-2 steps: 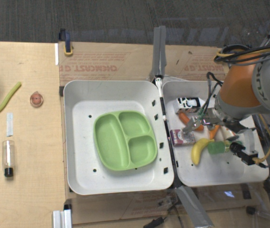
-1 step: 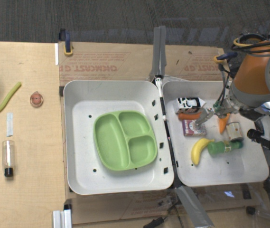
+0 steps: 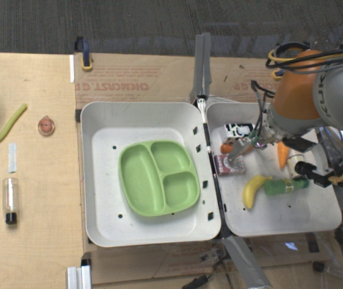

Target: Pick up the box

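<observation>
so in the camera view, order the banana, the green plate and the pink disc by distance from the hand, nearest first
Measured from the hand, over the right bin:
1. Banana, in the right bin, just below the hand.
2. Green plate, a divided one in the left bin.
3. Pink disc, out on the bench, left of both bins.

green divided plate (image 3: 160, 177) in left bin (image 3: 93, 161) | banana (image 3: 252, 191), carrot (image 3: 283, 155), green bottle (image 3: 284, 186) in right bin (image 3: 280, 221)
</observation>
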`<state>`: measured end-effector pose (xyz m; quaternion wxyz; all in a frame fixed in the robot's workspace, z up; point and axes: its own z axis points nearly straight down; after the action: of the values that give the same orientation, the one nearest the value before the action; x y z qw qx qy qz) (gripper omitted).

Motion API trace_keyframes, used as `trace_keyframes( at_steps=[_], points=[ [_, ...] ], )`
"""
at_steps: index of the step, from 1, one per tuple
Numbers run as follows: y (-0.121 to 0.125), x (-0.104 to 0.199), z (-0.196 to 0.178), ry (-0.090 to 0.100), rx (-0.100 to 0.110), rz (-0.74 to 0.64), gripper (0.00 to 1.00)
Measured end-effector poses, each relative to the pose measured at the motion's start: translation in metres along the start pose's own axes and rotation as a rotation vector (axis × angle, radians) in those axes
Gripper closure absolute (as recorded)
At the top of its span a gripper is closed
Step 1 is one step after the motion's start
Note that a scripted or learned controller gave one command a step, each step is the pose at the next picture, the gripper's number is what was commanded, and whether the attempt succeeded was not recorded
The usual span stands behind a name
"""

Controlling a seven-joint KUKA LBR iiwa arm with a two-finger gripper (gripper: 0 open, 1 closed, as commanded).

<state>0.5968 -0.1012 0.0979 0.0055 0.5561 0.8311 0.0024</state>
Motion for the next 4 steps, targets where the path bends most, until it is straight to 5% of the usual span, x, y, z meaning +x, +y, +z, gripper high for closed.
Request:
trace_keyframes(
  at_steps=[1,2,3,4],
  points=[
    [0.001,-0.001,-0.011,0.0,-0.003,0.004,1.0],
    [0.001,-0.001,-0.011,0.0,-0.003,0.004,0.0],
    [-0.028,0.007,0.0,0.005,0.001,0.485,0.0],
    [-0.024,0.007,0.0,-0.002,0.002,0.439,0.0]
  ],
)
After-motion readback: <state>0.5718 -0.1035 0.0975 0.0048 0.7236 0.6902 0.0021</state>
